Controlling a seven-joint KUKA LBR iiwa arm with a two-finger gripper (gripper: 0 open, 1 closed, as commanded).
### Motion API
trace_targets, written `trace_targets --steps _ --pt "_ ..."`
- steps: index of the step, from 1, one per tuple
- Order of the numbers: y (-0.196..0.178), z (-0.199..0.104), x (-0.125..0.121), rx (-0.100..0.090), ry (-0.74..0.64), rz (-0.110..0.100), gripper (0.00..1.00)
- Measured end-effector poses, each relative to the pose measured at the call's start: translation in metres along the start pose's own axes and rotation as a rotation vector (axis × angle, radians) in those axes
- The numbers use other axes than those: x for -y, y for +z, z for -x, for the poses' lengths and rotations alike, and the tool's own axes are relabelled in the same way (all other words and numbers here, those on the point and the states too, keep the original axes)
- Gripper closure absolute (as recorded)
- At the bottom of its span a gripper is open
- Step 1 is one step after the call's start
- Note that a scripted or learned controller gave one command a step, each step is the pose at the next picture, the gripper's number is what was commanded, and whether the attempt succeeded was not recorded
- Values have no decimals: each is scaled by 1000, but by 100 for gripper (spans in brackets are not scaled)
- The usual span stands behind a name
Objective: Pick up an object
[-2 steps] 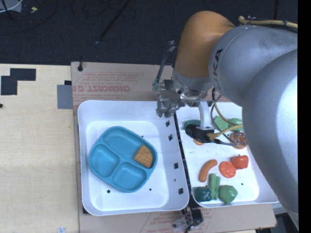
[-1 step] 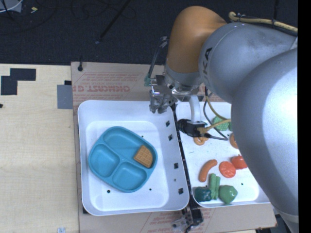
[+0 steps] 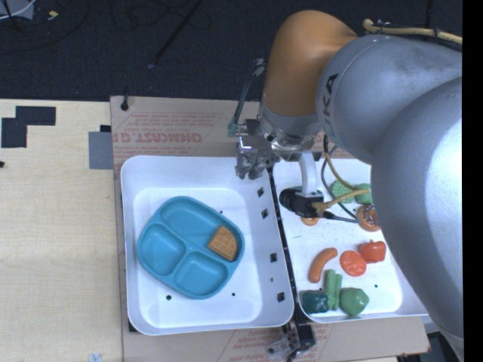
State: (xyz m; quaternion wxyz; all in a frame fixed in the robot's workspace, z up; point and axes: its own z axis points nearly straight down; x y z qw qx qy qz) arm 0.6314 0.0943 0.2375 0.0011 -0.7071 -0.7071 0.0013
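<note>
The grey arm (image 3: 400, 127) looms closest to me, its orange band (image 3: 302, 59) bowed over the bins' divider. The gripper (image 3: 253, 164) hangs at the left bin's (image 3: 136, 202) far rim (spread or pressed together, I cannot tell). A sausage (image 3: 324, 264) and tomato (image 3: 352, 262) lie in the right bin (image 3: 302, 247), and a waffle (image 3: 223, 243) on the blue plate (image 3: 170, 247). The cardboard's (image 3: 173, 123) red print runs upside down, unreadable.

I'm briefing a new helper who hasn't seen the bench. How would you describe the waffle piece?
Find the left white bin, which holds a blue divided plate. The waffle lies near that plate's right edge: a small tan square with a grid pattern, the only food in that bin.
</note>
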Motion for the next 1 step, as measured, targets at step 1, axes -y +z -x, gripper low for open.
trace_targets --steps 1 --pt "4 3 4 1 2 -1 100"
